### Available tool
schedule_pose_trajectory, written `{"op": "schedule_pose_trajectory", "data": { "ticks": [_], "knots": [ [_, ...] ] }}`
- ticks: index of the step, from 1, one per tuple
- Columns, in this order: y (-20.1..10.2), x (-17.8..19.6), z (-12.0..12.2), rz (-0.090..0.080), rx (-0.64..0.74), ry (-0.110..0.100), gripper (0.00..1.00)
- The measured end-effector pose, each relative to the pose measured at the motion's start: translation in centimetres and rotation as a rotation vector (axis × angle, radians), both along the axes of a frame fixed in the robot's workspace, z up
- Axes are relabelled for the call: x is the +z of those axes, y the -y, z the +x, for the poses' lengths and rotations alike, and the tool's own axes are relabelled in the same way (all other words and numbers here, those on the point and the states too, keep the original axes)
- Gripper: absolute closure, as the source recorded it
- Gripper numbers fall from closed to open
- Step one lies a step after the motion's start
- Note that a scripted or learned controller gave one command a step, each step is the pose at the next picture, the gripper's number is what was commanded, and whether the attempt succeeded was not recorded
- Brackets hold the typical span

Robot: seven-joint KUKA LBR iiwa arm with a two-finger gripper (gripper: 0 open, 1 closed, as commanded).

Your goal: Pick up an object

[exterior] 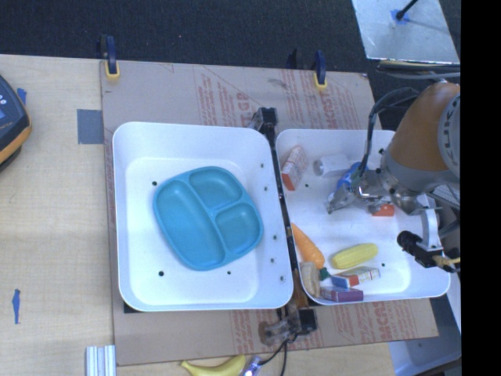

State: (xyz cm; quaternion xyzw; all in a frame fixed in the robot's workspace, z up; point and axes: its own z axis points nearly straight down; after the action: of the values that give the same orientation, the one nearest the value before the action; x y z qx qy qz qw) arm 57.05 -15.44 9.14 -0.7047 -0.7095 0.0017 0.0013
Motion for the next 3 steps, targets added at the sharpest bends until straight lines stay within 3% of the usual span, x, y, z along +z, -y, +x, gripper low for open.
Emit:
{"op": "schedule_pose_trajectory", "data": {
  "ticks": [1, 3],
  "knots": [
    [-0.1, 0.0, 8.2, 0.003, 0.0, -0.021, 0.0],
    [4.0, -0.1, 8.2, 0.006, -0.001, -0.019, 0.0]
  ]
}}
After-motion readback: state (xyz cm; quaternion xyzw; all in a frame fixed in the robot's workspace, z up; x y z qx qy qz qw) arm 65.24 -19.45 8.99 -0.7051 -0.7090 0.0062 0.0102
